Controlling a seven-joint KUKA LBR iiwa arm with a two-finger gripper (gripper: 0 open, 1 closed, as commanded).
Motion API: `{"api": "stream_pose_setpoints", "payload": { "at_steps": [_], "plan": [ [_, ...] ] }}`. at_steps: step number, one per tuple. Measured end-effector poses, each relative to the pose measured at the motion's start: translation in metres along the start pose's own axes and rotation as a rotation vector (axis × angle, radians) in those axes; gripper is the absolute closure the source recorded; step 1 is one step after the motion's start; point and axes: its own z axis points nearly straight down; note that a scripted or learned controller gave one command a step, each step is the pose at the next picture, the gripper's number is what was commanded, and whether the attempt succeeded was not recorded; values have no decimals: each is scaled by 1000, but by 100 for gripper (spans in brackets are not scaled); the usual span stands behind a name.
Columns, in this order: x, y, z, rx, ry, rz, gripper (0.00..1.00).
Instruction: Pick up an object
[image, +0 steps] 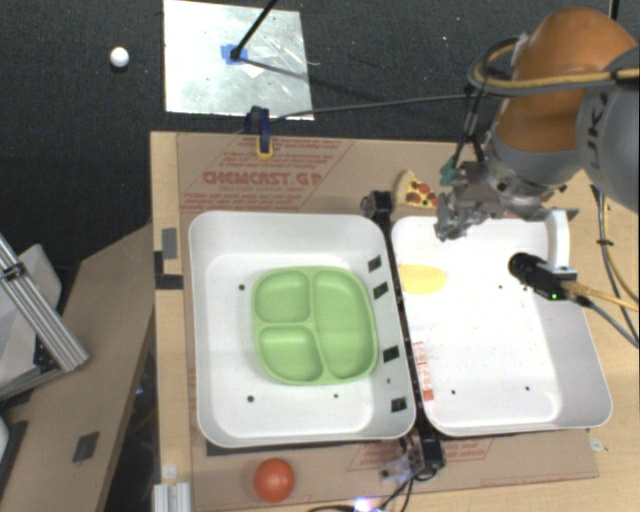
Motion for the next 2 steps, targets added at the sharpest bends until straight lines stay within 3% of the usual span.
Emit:
{"api": "stream_pose_setpoints", "payload": {
  "at_steps": [2],
  "plan": [
    [91, 24, 17, 1, 0, 1, 100]
  ]
}}
